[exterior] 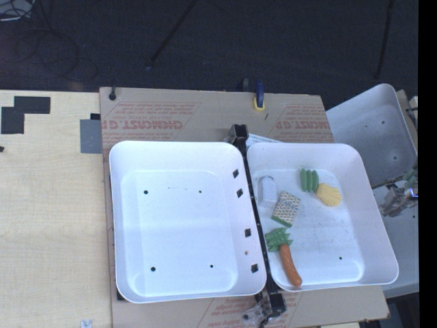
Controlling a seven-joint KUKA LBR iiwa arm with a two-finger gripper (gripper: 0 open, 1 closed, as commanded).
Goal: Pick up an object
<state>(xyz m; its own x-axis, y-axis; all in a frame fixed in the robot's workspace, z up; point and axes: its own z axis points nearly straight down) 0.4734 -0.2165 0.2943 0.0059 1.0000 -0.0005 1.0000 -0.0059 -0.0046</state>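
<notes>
A toy carrot (287, 260) with green leaves is lying nearest the camera in the right bin (372, 262), close to the divider. Beyond it a checkered block (287, 208) is sitting beside a clear cup (265, 188). Farther back, green pea pods (308, 180) and a yellow corn piece (329, 195) are resting side by side. The left bin (130, 183) is sitting alongside.

Smooth white plastic bins (130, 183) on matt brown cardboard (171, 118).
</notes>
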